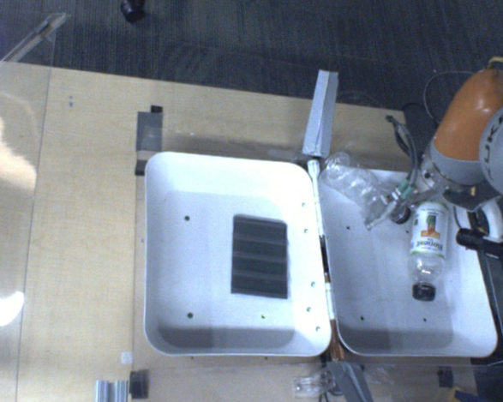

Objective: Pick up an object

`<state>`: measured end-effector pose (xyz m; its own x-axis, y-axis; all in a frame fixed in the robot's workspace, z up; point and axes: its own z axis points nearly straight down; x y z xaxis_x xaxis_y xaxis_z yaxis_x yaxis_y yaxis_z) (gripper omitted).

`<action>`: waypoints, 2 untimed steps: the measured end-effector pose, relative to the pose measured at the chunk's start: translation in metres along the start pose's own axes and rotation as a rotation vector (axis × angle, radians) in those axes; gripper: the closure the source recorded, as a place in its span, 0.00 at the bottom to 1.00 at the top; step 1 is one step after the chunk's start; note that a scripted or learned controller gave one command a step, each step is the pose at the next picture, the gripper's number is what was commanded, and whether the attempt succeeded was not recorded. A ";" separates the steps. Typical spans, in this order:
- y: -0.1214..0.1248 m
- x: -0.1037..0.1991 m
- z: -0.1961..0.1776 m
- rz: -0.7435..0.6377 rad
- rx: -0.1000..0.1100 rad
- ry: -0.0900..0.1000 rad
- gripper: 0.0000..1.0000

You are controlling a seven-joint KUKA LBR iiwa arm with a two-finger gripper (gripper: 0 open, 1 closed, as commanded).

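**Arm low over the right bin, bottle lying beside it**

Pale wooden bench [76, 252], seen from above at a slant, with dark ribbed carpet [247, 24] beyond its far edge. On that carpet, near the top left, a small black caster and leg [132, 3] of some stand. Across the bench's left part, a clear sheet [8, 179] catching bright white glare in two patches.

Side by side on the bench, touching along their inner rims: left bin [172, 233] and right bin [372, 325], both shallow and white with rounded corners. Flat in the middle of the left bin, a dark ribbed rectangular block [260, 256], well apart from every wall. Behind the seam between the bins, an upright grey metal bracket [320, 115]; at the left bin's far left corner, a small dark block [149, 133].

In the right bin, a clear plastic bottle [427, 242] lying on its side, white label with orange and green print, black cap pointing toward the near wall. At the far left corner of that bin, crumpled clear plastic film [352, 179], resting partly on the rim.

Reaching in from the right, grey arm with orange band [472, 112], wrist bent down over the bin's far side. Gripper [399, 206] low between film and bottle, just beside the bottle's upper end. Fingers too small and cluttered to read; cannot tell whether apart or together. Nothing visibly clamped.

Along the near edge below the bins, cables and metal fittings [341, 395].
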<state>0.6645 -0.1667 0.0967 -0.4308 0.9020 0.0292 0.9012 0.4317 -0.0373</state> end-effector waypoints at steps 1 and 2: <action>-0.004 -0.010 0.001 0.028 0.002 0.009 0.00; -0.015 -0.020 0.007 0.222 0.018 0.018 0.00</action>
